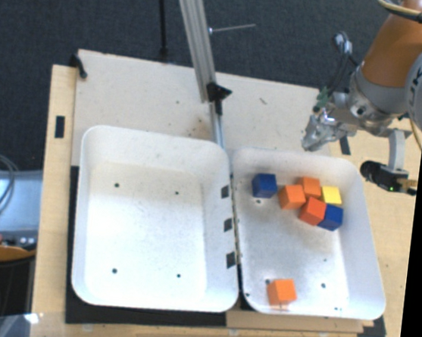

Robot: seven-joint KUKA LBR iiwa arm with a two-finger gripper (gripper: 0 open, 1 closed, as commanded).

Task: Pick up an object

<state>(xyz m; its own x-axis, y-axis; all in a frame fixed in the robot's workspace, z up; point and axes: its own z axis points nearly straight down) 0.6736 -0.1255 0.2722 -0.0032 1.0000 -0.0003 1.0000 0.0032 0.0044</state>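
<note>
Arm (pixel 397 49) enters from the right, wrist hanging over the bench beyond the far rim of the right bin (pixel 366 244). Gripper (pixel 318 135) sits just outside that rim, above the tan bench top (pixel 144 91), not over any block. Finger state: cannot tell (tips are a small grey blur at this slant). Nothing visible between them.

Right bin contents:
- blue block (pixel 265 185), alone near the far-left part of the floor, close to the wall shared with the left bin.
- cluster toward the far-right: orange block (pixel 293 197), second orange block (pixel 312 187) behind it, yellow block (pixel 331 195), red-orange block (pixel 313 211), dark blue block (pixel 332 217). These touch or nearly touch one another; gaps between them are too narrow to judge.
- lone orange block (pixel 282 291) near the front rim, well apart from the cluster.

Open room: the middle of the right bin floor is bare, between the cluster and the lone orange block. The blue block has free floor on its front side. The lone orange block has free floor to its left, right and behind, the rim close in front.

Left bin (pixel 86 187) beside it, rims meeting at the centre. A slanted metal rail (pixel 200 40) crosses the bench behind the bins, its foot near where the two rims meet.
</note>
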